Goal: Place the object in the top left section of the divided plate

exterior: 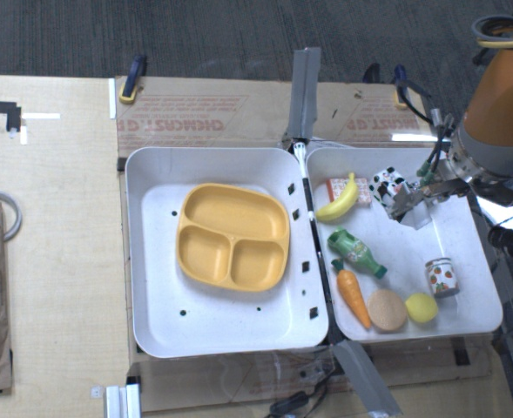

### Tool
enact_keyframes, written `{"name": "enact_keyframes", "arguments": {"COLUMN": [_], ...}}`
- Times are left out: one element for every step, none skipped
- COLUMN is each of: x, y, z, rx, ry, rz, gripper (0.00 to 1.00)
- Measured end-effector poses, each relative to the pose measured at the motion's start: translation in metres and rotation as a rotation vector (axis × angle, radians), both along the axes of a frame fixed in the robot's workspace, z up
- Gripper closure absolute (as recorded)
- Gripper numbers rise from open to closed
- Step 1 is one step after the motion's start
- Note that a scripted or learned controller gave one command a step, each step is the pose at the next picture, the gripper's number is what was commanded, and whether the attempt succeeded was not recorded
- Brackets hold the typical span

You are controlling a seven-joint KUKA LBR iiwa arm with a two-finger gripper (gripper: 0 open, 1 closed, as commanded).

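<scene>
Arm: the grey arm with its orange band (500, 94) came in from the right, over the right bin (478, 251).
Gripper: the gripper (406, 207) hung low in the right bin's upper half, just beside the black-and-white spotted toy (385, 185).
Fingers: whether they were spread or clenched could not be told, and nothing could be seen between them.
Divided plate: the yellow divided plate (232, 235) sat in the left bin (151, 320), with nothing lying on it.
Objects: all in the right bin, a banana (341, 200) leaned over a red-and-white packet (337, 187), with a green bottle (354, 253) and a carrot (353, 293) below it.
Front row: a tan round piece (387, 309), a lemon (421, 307) and a small can (442, 277) stood near the bin's lower edge.
Table: cardboard lay behind both bins.
</scene>
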State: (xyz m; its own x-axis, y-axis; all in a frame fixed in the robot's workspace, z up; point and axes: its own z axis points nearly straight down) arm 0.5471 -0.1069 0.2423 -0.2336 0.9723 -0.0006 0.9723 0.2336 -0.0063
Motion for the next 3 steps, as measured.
{"name": "enact_keyframes", "arguments": {"x": [-0.049, -0.065, -0.04], "y": [0.069, 0.148, 0.2], "z": [-0.055, -0.052, -0.055], "rx": [0.002, -0.001, -0.005], "ry": [0.003, 0.001, 0.002], "rz": [0.153, -0.089, -0.351], "gripper": [1.0, 1.0, 1.0]}}
